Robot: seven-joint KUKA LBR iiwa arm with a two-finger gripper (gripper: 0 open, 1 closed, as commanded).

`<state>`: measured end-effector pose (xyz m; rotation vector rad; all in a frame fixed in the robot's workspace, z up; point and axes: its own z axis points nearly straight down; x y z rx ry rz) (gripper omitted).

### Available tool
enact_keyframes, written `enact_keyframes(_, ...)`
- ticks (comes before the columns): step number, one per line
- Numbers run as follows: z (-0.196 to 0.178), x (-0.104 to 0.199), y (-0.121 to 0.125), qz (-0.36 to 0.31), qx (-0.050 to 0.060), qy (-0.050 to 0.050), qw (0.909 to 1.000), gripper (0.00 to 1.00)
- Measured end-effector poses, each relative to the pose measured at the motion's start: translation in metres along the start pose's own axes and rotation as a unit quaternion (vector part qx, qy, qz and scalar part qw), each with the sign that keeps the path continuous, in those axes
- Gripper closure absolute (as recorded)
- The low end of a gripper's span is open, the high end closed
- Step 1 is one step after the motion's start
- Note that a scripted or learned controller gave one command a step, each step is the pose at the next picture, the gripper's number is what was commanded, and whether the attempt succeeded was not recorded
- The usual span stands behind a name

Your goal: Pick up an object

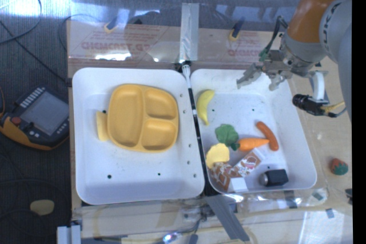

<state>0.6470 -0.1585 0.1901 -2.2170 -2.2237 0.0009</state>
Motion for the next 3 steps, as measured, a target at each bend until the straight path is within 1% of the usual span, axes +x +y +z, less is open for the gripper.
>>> enact_keyframes(1, 0.09, -0.055, -0.083, -0.095, -0.002, 0.002, 0.9954, 0.0)
enact_keyframes(2, 0.082, -0.055, -0.083, -0.095, -0.002, 0.002, 0.9954, 1.0)
enact_keyframes(3, -0.03, 0.02, -0.117, -0.044, 0.0, 0.0, 0.999, 1.0)
